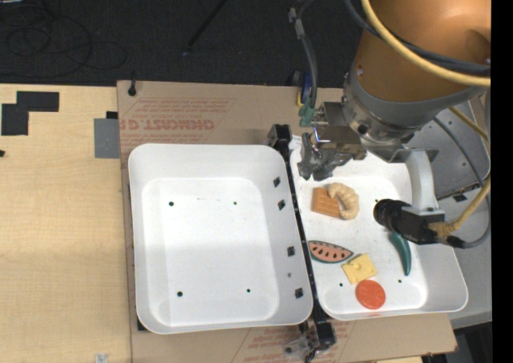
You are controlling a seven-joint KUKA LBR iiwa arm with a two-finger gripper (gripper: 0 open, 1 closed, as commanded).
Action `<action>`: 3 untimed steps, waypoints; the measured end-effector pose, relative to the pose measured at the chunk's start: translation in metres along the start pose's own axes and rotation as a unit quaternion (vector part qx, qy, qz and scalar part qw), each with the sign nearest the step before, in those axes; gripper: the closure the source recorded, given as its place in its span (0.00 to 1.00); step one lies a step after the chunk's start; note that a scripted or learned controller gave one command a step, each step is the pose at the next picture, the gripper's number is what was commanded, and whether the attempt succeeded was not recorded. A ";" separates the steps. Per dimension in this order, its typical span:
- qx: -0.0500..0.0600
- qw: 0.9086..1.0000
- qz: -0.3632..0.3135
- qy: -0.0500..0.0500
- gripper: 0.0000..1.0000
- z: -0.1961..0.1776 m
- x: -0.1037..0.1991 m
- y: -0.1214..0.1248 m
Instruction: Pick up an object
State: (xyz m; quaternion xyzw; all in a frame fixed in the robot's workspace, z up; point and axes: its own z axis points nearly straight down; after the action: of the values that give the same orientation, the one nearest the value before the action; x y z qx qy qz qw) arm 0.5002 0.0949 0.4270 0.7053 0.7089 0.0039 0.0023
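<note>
**Gripper Poised Over Right Bin**

Gripper (314,163) hovers above the right bin (449,293), holding nothing; I cannot tell its opening. Nearest target: croissant (345,199) on the toast slice (325,203), just below. I centre over it, descend straight, then close.

Right bin (449,293) – croissant (337,200) behind watermelon slice (329,252), cheese (358,268).
</note>
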 end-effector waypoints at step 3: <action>0.009 1.000 0.004 -0.002 1.00 0.043 -0.054 -0.026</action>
State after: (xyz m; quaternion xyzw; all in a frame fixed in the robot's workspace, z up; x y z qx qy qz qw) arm 0.4752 0.0413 0.3833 0.7082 0.7060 -0.0043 -0.0026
